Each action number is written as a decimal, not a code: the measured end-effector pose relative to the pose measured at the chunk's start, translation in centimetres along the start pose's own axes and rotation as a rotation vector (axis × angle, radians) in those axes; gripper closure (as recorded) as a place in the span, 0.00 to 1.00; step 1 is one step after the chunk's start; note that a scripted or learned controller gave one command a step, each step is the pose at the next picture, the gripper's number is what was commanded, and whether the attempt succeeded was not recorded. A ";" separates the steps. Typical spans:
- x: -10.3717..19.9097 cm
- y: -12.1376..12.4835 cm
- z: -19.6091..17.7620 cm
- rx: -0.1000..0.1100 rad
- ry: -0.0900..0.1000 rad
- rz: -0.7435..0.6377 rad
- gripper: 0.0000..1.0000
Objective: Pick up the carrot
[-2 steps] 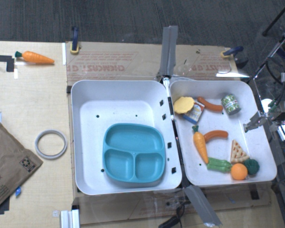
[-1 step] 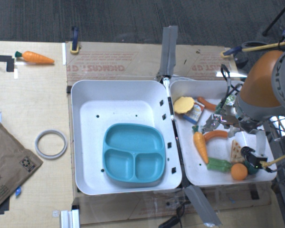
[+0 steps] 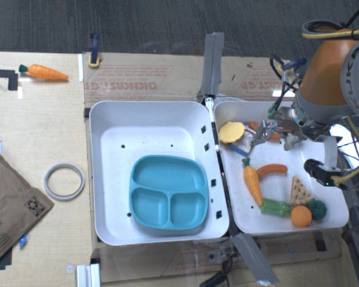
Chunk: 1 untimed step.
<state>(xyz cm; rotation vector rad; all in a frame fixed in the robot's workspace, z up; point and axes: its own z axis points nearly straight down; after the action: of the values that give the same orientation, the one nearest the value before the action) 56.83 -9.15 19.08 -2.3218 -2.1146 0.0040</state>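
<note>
An orange carrot point(image 3: 253, 185) lies in the right bin point(image 3: 335, 220), pointing up-left, with its green top point(image 3: 276, 208) toward the bin's front. A second carrot point(image 3: 43, 72) lies on the bench at the far left, outside the bins. My gripper point(image 3: 264, 133) hangs over the back part of the right bin, above and slightly right of the bin's carrot and apart from it. Nothing is visibly held.
Around the bin's carrot lie a yellow round piece point(image 3: 231, 131), a red sausage point(image 3: 271, 170), a pizza slice point(image 3: 300, 190), an orange point(image 3: 301, 216) and a dark green piece point(image 3: 316, 208). The left bin point(image 3: 107, 160) holds a blue divided tray point(image 3: 169, 193). A tape ring point(image 3: 64, 180) lies on the bench.
</note>
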 end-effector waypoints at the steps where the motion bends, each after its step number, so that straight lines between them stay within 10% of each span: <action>1: -0.3 -1.4 9.4 0.000 0.001 -0.235 0.00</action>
<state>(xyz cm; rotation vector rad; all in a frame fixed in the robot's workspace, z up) 55.37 -9.33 9.69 -2.0571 -2.3716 0.0033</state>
